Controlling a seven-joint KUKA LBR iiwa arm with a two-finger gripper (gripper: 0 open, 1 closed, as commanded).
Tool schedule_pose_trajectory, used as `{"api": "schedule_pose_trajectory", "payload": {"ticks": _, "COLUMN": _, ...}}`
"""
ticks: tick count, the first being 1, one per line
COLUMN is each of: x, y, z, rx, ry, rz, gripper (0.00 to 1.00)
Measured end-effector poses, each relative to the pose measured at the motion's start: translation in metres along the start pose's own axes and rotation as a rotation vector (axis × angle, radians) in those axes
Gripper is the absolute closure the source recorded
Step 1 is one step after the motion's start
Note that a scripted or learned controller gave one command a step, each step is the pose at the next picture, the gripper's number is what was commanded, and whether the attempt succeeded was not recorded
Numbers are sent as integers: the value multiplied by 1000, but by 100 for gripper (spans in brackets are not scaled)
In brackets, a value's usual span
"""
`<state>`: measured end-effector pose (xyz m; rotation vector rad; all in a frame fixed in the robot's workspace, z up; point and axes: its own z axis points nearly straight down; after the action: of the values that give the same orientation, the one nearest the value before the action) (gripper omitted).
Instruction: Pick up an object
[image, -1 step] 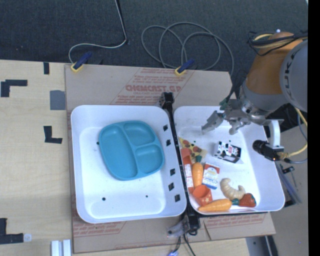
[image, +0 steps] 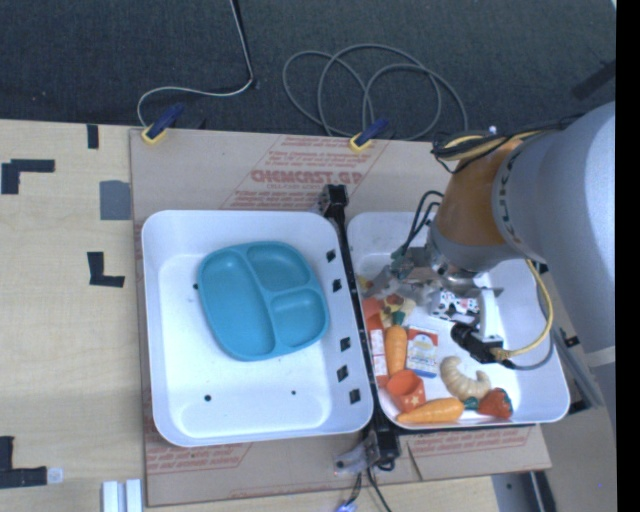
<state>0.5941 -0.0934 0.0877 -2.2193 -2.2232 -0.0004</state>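
My gripper (image: 418, 288) hangs low over the upper left part of the right bin (image: 530, 400), right above a cluster of small toy foods. Just below it an orange carrot (image: 396, 348) lies upright on a white card (image: 424, 352). A red cup (image: 403, 385), a second carrot (image: 432, 410), a beige banana-shaped piece (image: 464, 375) and a red strawberry (image: 495, 402) lie along the bin's near edge. The wrist hides whatever is directly beneath the gripper.
A blue divided plate (image: 265, 298) lies in the left bin (image: 170, 400). A black divider with clips (image: 345, 300) runs between the two bins. Cables (image: 370, 90) loop on the dark floor behind the bench. The grey arm (image: 570, 210) covers the right bin's far right side.
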Motion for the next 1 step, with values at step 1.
{"api": "schedule_pose_trajectory", "payload": {"ticks": 1, "x": 0, "y": 0, "z": -9, "rx": 1, "ry": 0, "rz": 0, "gripper": 100}}
